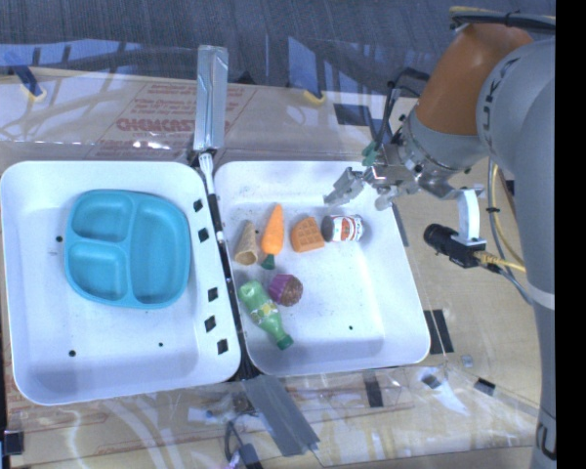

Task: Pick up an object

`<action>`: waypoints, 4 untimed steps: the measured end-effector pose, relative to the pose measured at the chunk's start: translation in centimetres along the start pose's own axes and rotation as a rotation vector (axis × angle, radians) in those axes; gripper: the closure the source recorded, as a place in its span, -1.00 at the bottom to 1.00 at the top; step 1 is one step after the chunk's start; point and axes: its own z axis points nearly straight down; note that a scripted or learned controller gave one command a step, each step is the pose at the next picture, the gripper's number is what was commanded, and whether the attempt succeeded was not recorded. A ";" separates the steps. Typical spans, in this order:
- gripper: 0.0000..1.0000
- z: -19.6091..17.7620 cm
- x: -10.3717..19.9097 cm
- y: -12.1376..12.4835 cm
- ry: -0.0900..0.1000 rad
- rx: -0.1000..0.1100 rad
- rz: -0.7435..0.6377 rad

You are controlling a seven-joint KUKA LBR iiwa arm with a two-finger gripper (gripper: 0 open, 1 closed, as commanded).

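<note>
Bench bins: left [24, 262] holds tray [129, 247]; right [391, 301], toys.

A robotics lab: a grey industrial arm [508, 76] reaches over 2 white bins [20, 262] on a taped, plastic-covered table [107, 115], cables trailing.

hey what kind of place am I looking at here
Most likely a robotics lab test bench, not a kitchen. A grey arm with an orange band reaches over two white bins; the right bin holds toy food such as a carrot, and the left bin holds a blue divided plate.
</note>
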 end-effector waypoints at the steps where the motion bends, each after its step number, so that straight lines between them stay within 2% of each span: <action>1: -1.00 11.0 0.9 1.2 -0.011 -0.032 -0.177; 2: -1.00 11.5 6.1 1.5 -0.020 -0.051 -0.257; 3: -1.00 11.6 7.1 0.8 -0.026 -0.048 -0.513; 4: -1.00 11.7 6.9 0.1 -0.022 -0.047 -0.415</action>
